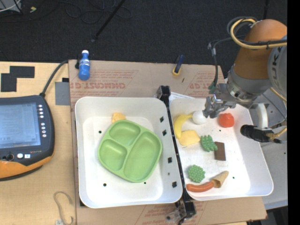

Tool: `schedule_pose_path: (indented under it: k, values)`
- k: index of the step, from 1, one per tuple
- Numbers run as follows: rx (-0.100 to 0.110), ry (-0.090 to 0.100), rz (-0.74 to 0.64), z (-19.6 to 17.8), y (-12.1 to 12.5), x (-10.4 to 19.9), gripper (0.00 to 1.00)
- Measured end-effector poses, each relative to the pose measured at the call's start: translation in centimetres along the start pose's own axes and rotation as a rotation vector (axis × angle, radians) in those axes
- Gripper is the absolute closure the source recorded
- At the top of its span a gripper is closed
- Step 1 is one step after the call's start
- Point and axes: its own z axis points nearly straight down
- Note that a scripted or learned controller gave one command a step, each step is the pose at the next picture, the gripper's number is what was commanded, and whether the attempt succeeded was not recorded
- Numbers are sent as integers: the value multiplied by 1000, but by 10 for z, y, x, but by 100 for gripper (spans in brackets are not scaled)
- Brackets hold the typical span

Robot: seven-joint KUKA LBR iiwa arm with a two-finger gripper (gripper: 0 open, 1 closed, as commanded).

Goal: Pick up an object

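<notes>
- On my screen the arm (255, 55) comes in from the right, its orange band above the wrist, and the gripper (214, 108) hangs low over the back part of the right bin (262, 182).
- I cannot tell from this slant whether the claw is open or closed; nothing shows clearly between its tips.
- Just to the left of the claw lies a white ball (198, 117), so close that I cannot say whether they touch.
- Just to the right of the claw sits a red tomato (226, 120).
- A yellow banana (180, 124) curves beside the ball, by the divider between the bins, with a yellow wedge (189, 138) just in front of it.
- Near the middle of that bin I see a small green leafy piece (207, 143) and a brown block (219, 151), side by side.
- Toward the front edge lie a green broccoli (196, 173), a red sausage (200, 187) and a tan cone (220, 177).
- The left bin (86, 172) holds a green divided plate (131, 150), with a small yellow piece (118, 117) peeking out behind it.
- Outside the bins, a blue bottle (84, 65) lies on the cardboard at the back, and a tablet (21, 128) rests at the far left.
</notes>
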Motion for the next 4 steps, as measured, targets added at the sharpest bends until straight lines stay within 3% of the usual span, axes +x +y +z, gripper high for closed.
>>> schedule_pose_path:
  k: [1, 2, 3, 4]
  values:
    - [3, 0, 0, 6, -37, 41, 100]
    - [1, 1, -1, -2, -63, 87, 100]
    - [3, 0, 0, 14, -85, 126, 100]
    - [2, -1, 2, 13, -87, 129, 100]
